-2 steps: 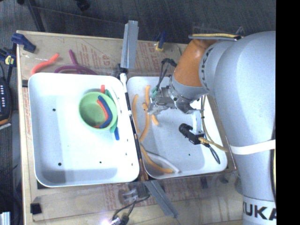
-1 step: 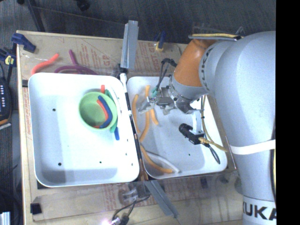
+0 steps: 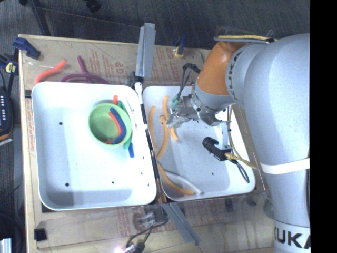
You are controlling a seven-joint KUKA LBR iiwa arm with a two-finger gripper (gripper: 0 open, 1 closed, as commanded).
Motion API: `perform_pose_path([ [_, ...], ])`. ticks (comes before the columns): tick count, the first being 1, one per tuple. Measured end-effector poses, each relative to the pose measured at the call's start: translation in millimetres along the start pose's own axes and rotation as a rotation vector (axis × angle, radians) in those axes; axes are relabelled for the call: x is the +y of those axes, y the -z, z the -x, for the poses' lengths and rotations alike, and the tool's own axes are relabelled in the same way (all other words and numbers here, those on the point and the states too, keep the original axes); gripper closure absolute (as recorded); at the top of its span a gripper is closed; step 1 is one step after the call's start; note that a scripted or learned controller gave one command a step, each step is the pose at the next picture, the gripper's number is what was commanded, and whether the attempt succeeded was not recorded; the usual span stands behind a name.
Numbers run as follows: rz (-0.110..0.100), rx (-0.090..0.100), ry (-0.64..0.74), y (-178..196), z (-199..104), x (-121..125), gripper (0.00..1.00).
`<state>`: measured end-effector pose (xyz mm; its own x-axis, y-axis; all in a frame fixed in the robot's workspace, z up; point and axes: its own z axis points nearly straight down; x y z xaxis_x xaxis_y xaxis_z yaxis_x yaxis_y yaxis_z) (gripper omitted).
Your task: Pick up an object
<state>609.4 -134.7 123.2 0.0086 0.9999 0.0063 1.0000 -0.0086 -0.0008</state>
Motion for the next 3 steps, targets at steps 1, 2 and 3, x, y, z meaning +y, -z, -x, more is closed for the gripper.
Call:
perform_pose_path([
  [1,0.000,0.000,0.000,0.0,-0.1,0.0,0.00],
  [2,0.001,-0.007,0.082,-29.2,-6.9,3.8,0.00],
  [3,0.001,-0.008,0.083,-18.6,-6.1,4.3,1.00],
])
